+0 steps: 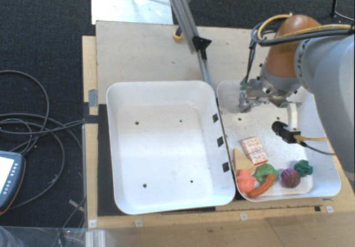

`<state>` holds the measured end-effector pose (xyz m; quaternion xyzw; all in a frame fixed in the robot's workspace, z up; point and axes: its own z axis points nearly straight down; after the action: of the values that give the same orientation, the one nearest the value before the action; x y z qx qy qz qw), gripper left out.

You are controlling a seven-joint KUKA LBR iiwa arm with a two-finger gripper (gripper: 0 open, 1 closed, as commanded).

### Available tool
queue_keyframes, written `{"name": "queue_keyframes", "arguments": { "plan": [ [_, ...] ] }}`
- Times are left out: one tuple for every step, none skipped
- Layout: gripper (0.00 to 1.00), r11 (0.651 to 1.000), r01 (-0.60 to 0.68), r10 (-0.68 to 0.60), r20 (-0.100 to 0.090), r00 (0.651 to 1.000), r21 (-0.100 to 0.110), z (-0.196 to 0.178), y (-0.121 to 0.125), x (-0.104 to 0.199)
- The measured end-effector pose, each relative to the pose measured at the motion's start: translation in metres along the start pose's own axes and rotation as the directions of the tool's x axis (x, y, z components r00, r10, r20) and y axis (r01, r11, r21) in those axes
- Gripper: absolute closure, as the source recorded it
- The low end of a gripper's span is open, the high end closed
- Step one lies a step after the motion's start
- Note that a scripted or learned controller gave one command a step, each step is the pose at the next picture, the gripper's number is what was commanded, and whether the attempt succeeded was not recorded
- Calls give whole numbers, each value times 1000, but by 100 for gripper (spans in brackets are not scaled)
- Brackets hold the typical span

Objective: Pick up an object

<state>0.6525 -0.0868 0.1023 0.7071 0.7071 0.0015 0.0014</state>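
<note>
Two white bins on a pale bench, the arm over the right one.

Cables [28,129] trail over dark carpet [44,18] at far left. The left bin [125,185] sits beside the right bin [327,185], whose near end holds a small red-and-white carton [254,150] with print too small to read, a tan wedge [240,160], an orange piece [244,180], a red sausage shape [262,185], a green piece [266,171], a purple ball [290,177] and a dark green piece [303,167]. The gripper [244,104] hangs over the bin's far end, well apart from them; finger state cannot be told.
</note>
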Motion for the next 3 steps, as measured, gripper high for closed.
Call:
{"name": "queue_keyframes", "arguments": {
  "plan": [
    [100,1000,5,-5,0,1000,-2,-46,2,7],
    [100,1000,4,-4,1,1000,-2,-91,1,4],
    [100,1000,5,-5,1,1000,-3,-134,3,3]
  ]
}}
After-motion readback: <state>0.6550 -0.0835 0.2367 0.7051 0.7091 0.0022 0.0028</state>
